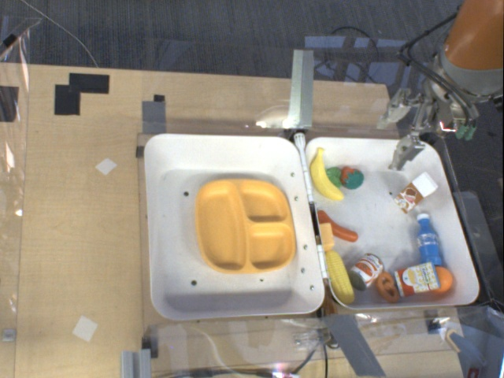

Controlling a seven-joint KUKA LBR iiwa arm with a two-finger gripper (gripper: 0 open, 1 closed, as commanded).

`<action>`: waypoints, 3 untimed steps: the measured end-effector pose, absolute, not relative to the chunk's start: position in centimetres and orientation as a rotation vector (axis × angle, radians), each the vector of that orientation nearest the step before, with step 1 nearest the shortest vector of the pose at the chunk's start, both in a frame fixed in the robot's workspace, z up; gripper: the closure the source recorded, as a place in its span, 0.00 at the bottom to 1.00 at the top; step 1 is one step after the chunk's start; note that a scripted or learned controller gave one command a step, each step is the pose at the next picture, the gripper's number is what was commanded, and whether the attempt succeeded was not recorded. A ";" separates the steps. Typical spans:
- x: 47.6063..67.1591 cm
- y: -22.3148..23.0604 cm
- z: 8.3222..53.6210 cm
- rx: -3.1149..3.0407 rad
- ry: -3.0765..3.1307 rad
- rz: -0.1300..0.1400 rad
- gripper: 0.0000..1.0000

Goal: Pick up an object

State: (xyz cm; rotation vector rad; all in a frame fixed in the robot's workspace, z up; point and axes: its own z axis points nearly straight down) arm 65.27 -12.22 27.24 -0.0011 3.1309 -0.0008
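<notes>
Objects: banana (324, 177), blue bottle (428, 240), corn (339, 274) in right bin (466, 235).
Gripper (409, 150): over bin's far right corner, finger state unclear.

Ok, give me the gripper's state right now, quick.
Gripper: above the back of the right bin, nothing seen between its jaws; open or shut cannot be told from this view.

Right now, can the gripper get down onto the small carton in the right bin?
Probably yes. The gripper hangs just above and left of the small carton, near the right bin's back corner. Nothing lies on the carton; the blue bottle sits apart, below it.
</notes>
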 end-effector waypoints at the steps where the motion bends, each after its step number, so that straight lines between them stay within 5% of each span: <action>1: 66.8 -9.4 9.8 0.244 3.132 0.001 0.00; 2: 67.3 -9.2 11.3 0.234 3.113 0.001 1.00; 3: 67.1 -9.2 11.1 0.233 3.124 0.001 0.00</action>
